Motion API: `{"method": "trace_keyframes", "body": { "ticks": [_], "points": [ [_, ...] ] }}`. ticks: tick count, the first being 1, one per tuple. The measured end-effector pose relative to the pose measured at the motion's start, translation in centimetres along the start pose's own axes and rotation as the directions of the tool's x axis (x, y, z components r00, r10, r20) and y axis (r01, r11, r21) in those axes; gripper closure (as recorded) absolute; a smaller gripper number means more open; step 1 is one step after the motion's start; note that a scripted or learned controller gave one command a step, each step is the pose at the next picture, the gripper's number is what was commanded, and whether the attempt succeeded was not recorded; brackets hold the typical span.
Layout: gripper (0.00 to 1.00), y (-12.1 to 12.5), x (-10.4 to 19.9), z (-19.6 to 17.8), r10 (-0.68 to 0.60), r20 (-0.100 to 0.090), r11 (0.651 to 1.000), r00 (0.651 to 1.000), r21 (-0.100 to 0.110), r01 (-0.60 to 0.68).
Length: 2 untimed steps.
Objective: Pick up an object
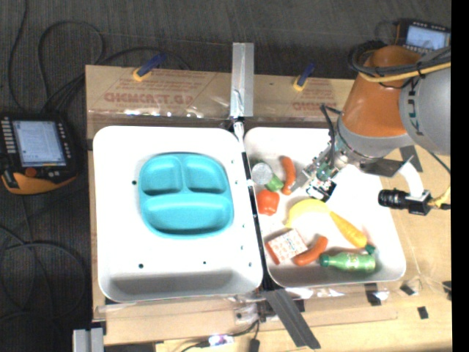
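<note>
Dark grey carpeted floor (44,270) strewn with black cables (55,31); handheld control pendant (35,152) off the brown table's (183,94) left edge.

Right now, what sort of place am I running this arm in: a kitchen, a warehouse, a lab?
Most likely a robotics lab bench. The toy food lies in a white bin, a teach pendant sits on carpet beside the bench, and loose cables trail around it.
</note>
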<state>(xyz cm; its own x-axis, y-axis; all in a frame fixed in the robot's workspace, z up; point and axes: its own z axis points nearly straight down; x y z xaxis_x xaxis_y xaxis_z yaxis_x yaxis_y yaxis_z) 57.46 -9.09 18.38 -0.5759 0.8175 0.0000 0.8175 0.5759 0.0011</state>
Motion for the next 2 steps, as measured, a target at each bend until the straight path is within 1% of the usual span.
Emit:
{"method": "trace_keyframes", "body": {
  "ticks": [1, 2],
  "points": [
    [1.0, 1.86, -5.54, -5.25, 0.315, 0.004, 0.949, 0.949, 0.002, -0.315],
    [1.0, 1.88, -5.58, -6.16, 0.314, 0.008, 0.949, 0.949, 0.004, -0.314]
  ]
}}
